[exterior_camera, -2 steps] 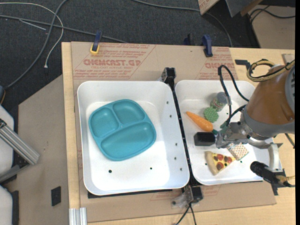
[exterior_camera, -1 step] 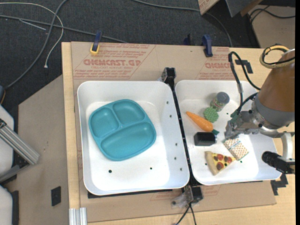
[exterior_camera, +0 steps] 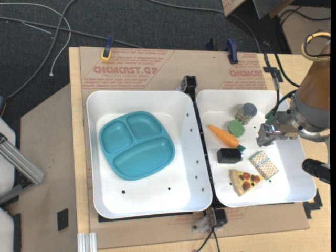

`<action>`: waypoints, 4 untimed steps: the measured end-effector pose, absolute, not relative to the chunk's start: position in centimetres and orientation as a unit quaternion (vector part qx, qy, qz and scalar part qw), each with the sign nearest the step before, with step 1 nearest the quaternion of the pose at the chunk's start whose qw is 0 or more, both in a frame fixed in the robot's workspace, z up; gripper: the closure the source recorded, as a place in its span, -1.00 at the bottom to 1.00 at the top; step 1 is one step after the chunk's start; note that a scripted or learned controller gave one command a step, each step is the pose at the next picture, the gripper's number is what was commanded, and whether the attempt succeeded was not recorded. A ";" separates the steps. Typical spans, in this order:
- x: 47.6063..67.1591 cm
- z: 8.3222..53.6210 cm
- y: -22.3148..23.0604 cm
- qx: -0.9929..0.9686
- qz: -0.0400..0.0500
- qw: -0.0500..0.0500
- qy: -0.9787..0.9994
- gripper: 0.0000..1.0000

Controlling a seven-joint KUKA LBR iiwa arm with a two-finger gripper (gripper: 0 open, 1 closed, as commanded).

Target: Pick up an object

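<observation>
Camera view: the two-finger gripper [exterior_camera: 266, 135], jaw state I cannot tell, hovers just above-left of the small checkered packet [exterior_camera: 264, 165]

The bench [exterior_camera: 136, 70] bears two white bins [exterior_camera: 181, 193] side by side.

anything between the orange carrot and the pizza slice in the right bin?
Yes: in the camera view a small black block lies between the orange toy carrot and the toy pizza slice.
</observation>
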State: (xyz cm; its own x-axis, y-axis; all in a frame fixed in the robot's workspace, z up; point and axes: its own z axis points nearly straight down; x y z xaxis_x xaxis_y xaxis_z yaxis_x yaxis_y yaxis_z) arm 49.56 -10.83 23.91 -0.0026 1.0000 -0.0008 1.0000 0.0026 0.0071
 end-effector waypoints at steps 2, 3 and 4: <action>50.0 28.9 -5.3 0.705 0.001 -0.001 0.710 1.00; 50.2 26.7 0.2 0.705 -0.001 -0.003 0.709 1.00; 50.7 24.9 6.0 0.705 -0.001 -0.003 0.709 1.00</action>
